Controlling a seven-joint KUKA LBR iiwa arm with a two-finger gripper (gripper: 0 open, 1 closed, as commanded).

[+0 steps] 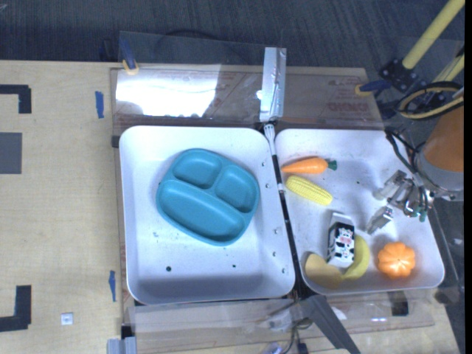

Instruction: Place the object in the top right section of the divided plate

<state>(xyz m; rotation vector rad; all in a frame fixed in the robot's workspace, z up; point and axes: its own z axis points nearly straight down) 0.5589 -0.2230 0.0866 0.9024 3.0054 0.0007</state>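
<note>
A blue divided plate [209, 195] lies in the left bin [140, 264], with two small sections at its upper side and one long section below. My gripper [383, 205] hovers over the right side of the right bin [435, 271], open, with nothing between its fingers [389, 189]. Just below it sits an orange tangerine-like fruit [396, 260]. To its left are a black-and-white carton [341, 243] lying across a yellow banana [346, 265], a yellow corn cob [309, 190] and an orange carrot [306, 166].
A ridge [279, 198] divides the two bins. A clear panel [192, 87] and a metal bracket [273, 83] stand behind the bins. Cables and a yellow pole [435, 28] are at the upper right, near the arm's orange band [450, 146].
</note>
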